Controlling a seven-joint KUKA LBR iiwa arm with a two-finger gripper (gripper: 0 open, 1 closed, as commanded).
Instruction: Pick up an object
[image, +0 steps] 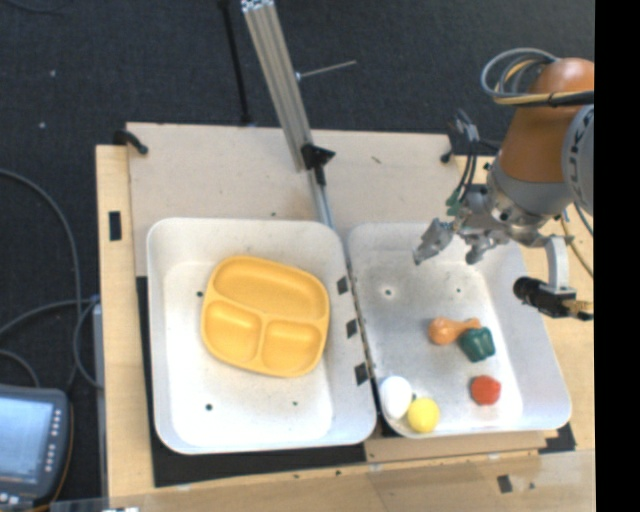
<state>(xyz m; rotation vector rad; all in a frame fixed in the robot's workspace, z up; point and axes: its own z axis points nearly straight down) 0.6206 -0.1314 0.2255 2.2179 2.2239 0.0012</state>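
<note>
**Two bins, five small objects, gripper empty above the right one**

On the bench, two shallow white bins sit side by side. The left bin holds a single yellow divided plate, lying flat near its middle, with one large compartment and two smaller ones.

The right bin holds the small things to be picked, all gathered in its near half. An orange pear-shaped piece lies on its side, touching a green pepper-like object just beside it. Below these sits a red object, apart from the others. At the bin's near left corner a white egg-shaped object rests against a yellow ball.

The arm reaches in from the right, its orange band above the wrist. The gripper hangs over the far part of the right bin, its two fingers spread apart with nothing between them, well apart from the cluster of objects.
</note>
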